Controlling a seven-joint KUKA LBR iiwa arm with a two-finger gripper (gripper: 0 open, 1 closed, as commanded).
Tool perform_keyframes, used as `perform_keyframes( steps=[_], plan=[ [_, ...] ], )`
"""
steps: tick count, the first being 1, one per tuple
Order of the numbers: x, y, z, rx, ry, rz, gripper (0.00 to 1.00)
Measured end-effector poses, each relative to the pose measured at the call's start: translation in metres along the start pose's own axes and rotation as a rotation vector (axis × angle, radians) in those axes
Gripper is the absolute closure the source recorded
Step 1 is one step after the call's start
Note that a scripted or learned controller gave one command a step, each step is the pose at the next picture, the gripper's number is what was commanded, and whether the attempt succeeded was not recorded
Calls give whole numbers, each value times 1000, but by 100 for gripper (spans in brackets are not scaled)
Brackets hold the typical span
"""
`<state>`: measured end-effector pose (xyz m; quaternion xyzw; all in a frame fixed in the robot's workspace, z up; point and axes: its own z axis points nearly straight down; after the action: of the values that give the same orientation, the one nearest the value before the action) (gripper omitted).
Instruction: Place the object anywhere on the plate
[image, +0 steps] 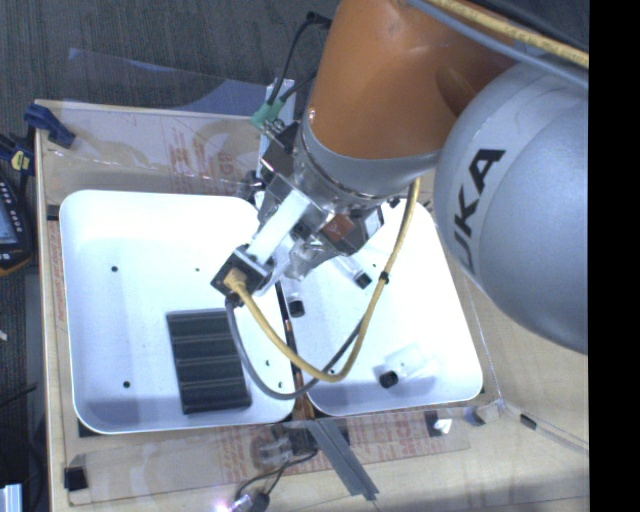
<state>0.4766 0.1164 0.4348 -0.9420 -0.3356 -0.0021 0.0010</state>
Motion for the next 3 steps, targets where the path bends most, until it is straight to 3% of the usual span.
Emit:
perform_keyframes(
  steps=[1, 2, 3],
  plan=[
    [46, -57, 76, -1, -7, 140, 100],
    [-3, 3, 60, -1, -4, 168, 100],
    [69, 3, -7, -3, -2, 245, 100]
  ],
)
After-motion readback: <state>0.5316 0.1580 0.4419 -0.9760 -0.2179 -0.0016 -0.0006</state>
